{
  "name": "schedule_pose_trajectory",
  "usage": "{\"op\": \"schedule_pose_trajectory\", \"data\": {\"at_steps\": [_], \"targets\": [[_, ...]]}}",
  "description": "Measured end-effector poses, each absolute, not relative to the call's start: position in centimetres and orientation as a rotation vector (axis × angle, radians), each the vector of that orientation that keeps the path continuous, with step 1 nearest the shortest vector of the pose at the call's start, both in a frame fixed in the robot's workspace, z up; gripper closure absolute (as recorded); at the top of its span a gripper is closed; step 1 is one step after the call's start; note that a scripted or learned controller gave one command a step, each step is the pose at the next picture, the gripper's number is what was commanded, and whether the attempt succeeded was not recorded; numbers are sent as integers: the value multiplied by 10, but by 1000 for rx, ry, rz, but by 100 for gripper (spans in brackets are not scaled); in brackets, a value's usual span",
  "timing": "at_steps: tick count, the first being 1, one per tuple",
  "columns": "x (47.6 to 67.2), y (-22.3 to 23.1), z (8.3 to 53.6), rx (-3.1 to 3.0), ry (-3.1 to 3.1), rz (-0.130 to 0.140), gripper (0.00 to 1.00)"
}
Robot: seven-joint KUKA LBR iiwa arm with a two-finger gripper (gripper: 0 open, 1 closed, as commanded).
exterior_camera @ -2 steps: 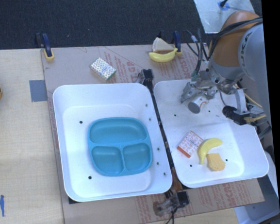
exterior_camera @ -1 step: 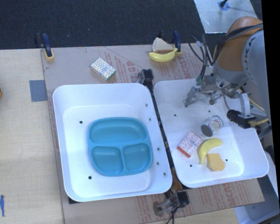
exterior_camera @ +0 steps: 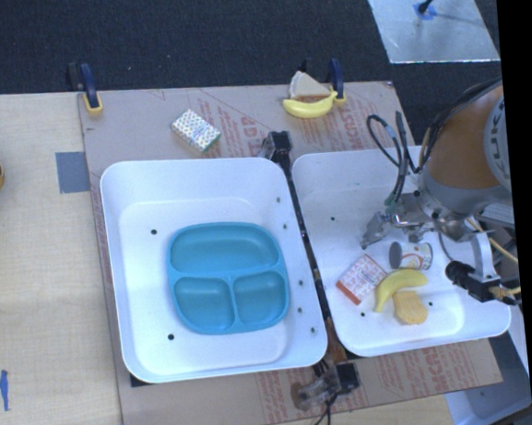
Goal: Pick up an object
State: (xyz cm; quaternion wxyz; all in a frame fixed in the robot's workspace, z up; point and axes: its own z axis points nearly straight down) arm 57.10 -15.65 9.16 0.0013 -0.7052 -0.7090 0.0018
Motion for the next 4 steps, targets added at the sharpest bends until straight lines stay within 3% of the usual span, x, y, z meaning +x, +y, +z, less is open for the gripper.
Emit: {"op": "schedule_pose_trajectory", "data": {"at_steps": [1,2,3,4], "targets": [[540,-196,92,-2216,-2223,6,0],[621,-164,92,-2215,-2226,2,0],[543,-143,149,-2216,-2225,4,0],[484,-111,98,-2231,-2241,-12,0]]}}
